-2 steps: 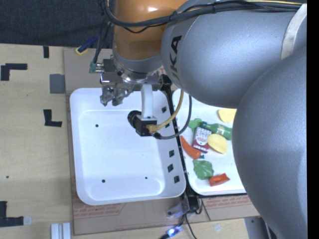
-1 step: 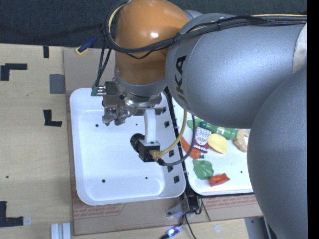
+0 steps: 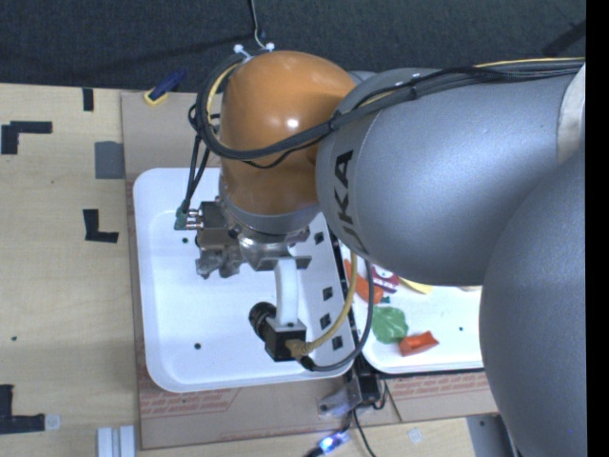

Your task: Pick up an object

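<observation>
Gripper [image 3: 221,255] of dull grey metal, below the glossy orange band [image 3: 276,112], hangs over the smooth white left bin [image 3: 166,284] at centre frame — its state cannot be told. Candidate objects, a crumpled green lump [image 3: 388,324] and a red wedge [image 3: 417,343], lie in the right bin [image 3: 452,336], lower right.

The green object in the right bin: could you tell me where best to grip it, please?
Grip the green object across its rounded middle, from straight above, I'd say: it lies as a low lump, and the red piece crowds its lower right, so avoid that side.
</observation>
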### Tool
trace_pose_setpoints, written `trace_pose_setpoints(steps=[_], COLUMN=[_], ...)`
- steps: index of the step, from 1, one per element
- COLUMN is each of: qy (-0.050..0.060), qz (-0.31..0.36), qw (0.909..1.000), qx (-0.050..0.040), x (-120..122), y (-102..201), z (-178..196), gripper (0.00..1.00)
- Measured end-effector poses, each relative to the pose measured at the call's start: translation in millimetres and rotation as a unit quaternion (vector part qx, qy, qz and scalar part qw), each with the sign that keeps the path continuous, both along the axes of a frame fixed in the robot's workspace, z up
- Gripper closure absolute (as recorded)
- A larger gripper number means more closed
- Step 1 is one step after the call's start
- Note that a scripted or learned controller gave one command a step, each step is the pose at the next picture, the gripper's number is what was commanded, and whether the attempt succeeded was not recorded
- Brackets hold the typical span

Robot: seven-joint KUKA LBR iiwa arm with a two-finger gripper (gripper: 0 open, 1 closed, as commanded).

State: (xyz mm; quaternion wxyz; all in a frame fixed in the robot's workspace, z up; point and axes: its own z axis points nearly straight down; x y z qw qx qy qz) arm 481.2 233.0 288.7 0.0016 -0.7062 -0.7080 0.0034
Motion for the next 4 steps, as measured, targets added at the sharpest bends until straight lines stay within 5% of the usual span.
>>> trace_pose_setpoints(steps=[1, 2, 3, 4], qy=[-0.002, -0.003, -0.001, -0.003], qz=[0.000, 0.000, 0.001, 0.000], qw=[1.0000, 1.0000, 1.0000, 1.0000], qx=[0.0007, 0.0014, 0.0008, 0.0014], x=[1.8, 2.2, 1.7, 2.2], y=[0.1, 0.3, 0.6, 0.2], z=[1.2, 26.2, 34.2, 51.6], gripper=[0.00, 0.00, 1.00, 1.00])
